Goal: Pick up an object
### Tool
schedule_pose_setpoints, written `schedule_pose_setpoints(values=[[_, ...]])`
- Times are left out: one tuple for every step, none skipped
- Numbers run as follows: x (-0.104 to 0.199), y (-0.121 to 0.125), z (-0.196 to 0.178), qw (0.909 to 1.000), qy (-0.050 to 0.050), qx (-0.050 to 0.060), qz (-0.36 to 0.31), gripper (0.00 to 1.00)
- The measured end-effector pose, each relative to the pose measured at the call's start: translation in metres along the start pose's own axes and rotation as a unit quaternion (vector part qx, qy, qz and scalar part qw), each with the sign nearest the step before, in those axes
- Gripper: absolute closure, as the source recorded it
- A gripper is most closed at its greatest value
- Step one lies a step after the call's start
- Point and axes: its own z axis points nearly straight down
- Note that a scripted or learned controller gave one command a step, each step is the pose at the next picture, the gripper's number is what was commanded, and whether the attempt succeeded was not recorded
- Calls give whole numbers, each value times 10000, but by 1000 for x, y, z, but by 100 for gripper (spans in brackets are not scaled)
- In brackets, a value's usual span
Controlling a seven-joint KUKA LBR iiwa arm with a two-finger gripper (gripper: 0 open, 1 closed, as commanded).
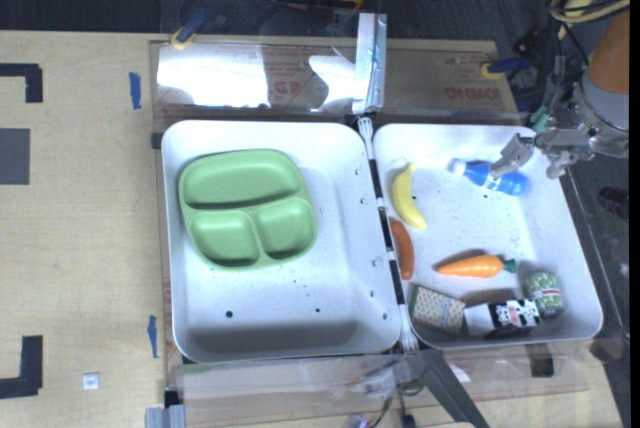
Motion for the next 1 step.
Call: schedule_pose_setpoints(values=[[4,31,89,9989,-46,-129,-446,0]])
